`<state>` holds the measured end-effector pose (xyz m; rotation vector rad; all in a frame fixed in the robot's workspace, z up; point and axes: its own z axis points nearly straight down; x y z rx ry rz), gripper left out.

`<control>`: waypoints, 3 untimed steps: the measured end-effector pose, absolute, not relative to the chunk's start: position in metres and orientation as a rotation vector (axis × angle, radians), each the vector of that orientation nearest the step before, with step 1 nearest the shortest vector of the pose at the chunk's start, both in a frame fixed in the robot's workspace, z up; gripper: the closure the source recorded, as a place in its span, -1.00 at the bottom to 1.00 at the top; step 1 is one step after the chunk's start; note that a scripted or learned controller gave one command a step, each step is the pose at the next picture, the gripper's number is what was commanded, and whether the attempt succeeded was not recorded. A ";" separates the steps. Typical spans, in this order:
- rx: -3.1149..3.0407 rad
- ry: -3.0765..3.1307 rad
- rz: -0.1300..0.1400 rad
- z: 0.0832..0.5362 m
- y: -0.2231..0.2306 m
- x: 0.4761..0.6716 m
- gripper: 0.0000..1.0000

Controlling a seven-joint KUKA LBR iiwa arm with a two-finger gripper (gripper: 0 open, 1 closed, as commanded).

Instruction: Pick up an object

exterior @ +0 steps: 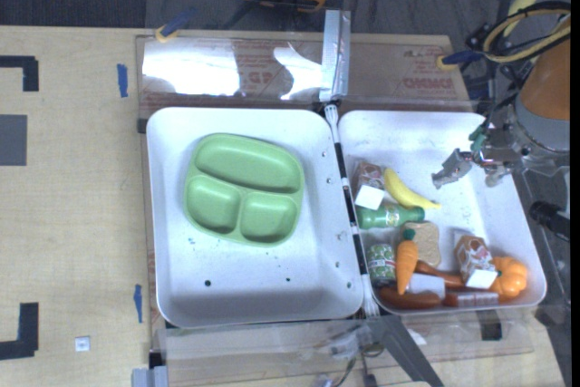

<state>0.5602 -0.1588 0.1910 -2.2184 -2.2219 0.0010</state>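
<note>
- Start at the gripper (473, 157): it hangs over the bare upper part of the right bin (426, 127), and I cannot tell from this slanted view how it is set, because the metal parts blur into one another; nothing shows as held in it.
- Your nearest candidate is the banana (405, 189). It lies just to the left of the gripper and a little toward the near edge of the bin, with white floor showing between the two.
- Note its long axis: it runs on a diagonal, from upper left down to lower right, its lower tip pointing toward the middle of the bin. I judge that a grasp across that axis suits it best.
- Just beyond the banana sits the green bottle (388, 216), lying roughly crosswise, with a white tag touching its top side.
- Farther toward the near edge you have the carrot (407, 261), upright in the view, and an orange (510, 276) in the near right corner, both crowded by other toy food.
- The left bin (172, 222) carries a green divided plate (244, 187), well apart from the gripper.
</note>
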 end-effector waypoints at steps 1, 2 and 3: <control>-2.060 -2.375 -0.002 0.087 -0.129 0.584 -1.00; -2.065 -2.375 -0.007 0.098 -0.130 0.585 1.00; -1.907 -2.500 -0.002 0.185 -0.071 0.646 1.00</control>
